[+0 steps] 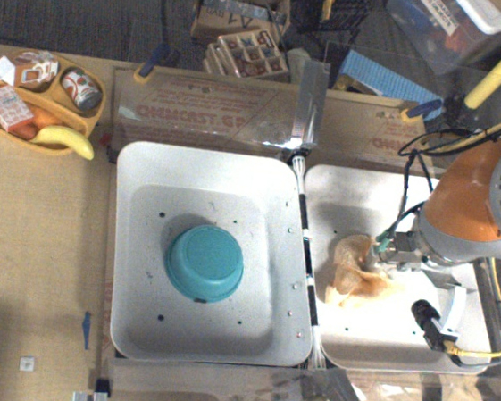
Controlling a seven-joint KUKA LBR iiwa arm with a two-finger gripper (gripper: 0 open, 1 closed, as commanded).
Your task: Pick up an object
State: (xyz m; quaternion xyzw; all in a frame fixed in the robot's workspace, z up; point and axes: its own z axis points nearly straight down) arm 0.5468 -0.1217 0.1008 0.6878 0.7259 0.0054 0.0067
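Observation:
A teal bowl (206, 262) lies upside down in the middle of the left bin (145, 183). A pale tan, crumpled soft thing (350, 274) lies in the left part of the right bin (359, 194). My gripper (381, 255) reaches in from the right and sits low over the upper right edge of that tan thing, touching or very nearly touching it. The fingertips are hidden among the wrist parts and the tan thing.
A yellow tray (0, 113) with a banana (64, 139) and food packets lies at the far left on the bench. Cardboard flaps (215, 115) run behind both bins. The grey and orange arm (470, 207) covers the right bin's right side.

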